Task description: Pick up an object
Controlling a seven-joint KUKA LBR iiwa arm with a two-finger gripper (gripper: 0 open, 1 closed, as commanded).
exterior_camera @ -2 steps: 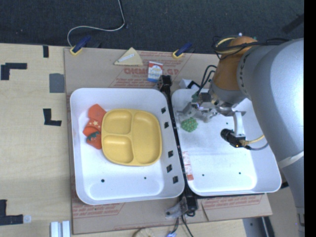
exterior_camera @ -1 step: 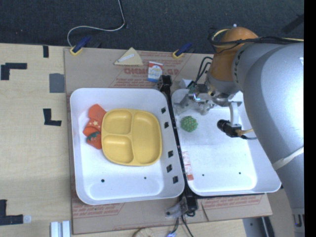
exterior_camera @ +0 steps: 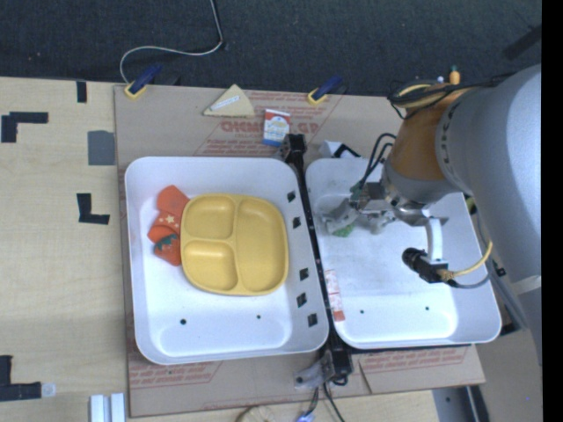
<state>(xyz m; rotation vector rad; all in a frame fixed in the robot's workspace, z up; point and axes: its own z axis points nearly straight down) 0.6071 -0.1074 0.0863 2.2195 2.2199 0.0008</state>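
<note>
Where bins (exterior_camera: 303, 262) meet, cardboard (exterior_camera: 237, 126) underlies, dark carpet (exterior_camera: 352, 25) beyond.

A yellow divided plate (exterior_camera: 235, 243) is laid flat in the middle of the left bin (exterior_camera: 220, 337). An orange object (exterior_camera: 167, 224) is partly tucked under its left edge.

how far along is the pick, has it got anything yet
Done: the arm has reached into the right bin, and the gripper is down near a small green object by the bin's left wall. In hand: nothing visibly held; the fingers are too blurred to judge. Left: the grasp and lift. The yellow divided plate and orange items lie in the left bin.
</note>
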